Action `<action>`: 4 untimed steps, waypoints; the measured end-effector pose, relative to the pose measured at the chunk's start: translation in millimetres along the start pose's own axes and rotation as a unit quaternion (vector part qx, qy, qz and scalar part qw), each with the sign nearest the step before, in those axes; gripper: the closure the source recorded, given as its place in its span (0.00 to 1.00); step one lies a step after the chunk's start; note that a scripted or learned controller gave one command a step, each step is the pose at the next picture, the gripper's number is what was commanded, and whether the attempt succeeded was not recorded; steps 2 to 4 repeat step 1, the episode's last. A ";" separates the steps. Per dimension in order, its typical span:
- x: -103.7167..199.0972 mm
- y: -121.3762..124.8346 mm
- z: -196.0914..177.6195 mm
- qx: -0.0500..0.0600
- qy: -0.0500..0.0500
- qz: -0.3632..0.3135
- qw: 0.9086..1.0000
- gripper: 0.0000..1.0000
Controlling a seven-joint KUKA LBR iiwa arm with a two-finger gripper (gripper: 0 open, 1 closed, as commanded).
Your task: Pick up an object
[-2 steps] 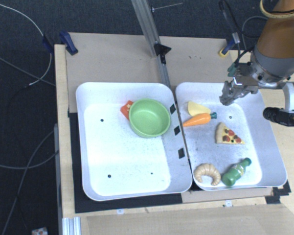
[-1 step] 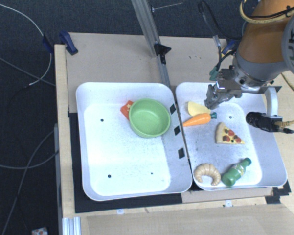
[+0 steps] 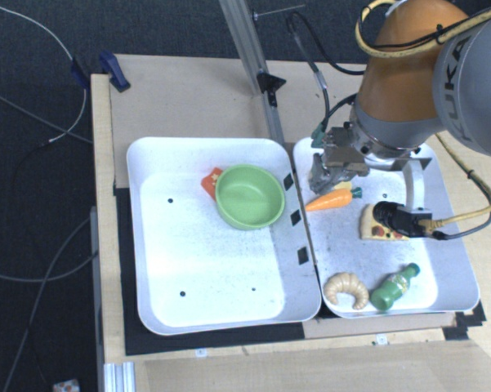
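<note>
Gripper [image 3: 330,178] hovering just above carrot [image 3: 330,201]; carrot lying crosswise beneath it, tip pointing left; finger state impossible to tell.

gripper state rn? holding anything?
Gripper: cannot tell open or shut; it sits just above the toy carrot, with no object visibly held.

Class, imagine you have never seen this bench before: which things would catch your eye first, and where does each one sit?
The big grey arm with its orange band dominates the upper right, its claw low over the right bin, just above a toy carrot. Next comes the bright green bowl at the upper right of the left bin. Along the right bin's near edge lie a croissant and a green bottle.
</note>
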State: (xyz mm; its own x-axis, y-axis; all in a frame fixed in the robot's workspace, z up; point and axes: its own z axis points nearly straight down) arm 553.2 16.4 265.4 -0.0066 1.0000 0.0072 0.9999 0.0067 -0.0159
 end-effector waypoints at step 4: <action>48.0 -18.3 26.2 0.002 -0.001 0.000 1.000 1.00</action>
